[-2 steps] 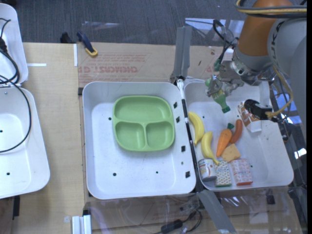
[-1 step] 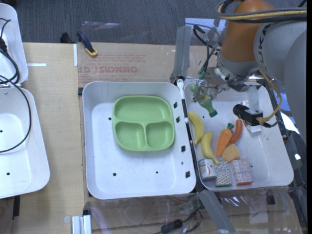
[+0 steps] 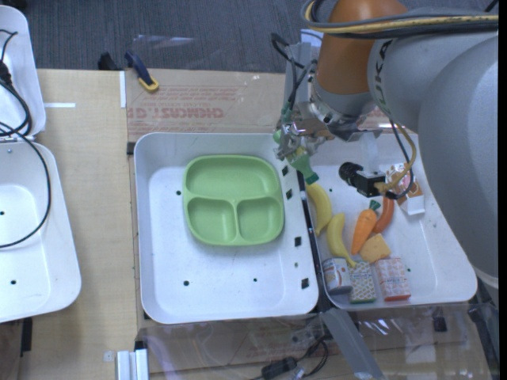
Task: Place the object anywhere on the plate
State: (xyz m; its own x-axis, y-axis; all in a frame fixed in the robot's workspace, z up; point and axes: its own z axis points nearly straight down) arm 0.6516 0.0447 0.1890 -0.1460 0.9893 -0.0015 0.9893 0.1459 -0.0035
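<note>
A small green object (image 3: pixel 302 165), slim and leaf-like with a darker tip, is seen pinched in the closed gripper (image 3: pixel 296 149), right above the divider between the two bins. It is held just past the upper right corner of the green plate (image 3: pixel 234 199), which is set in the left bin (image 3: pixel 158 236) and is split into three compartments. In the right bin (image 3: pixel 444 244), two bananas (image 3: pixel 329 216), a carrot (image 3: pixel 364 228) and small packets (image 3: pixel 372 279) are laid near the divider.
</note>
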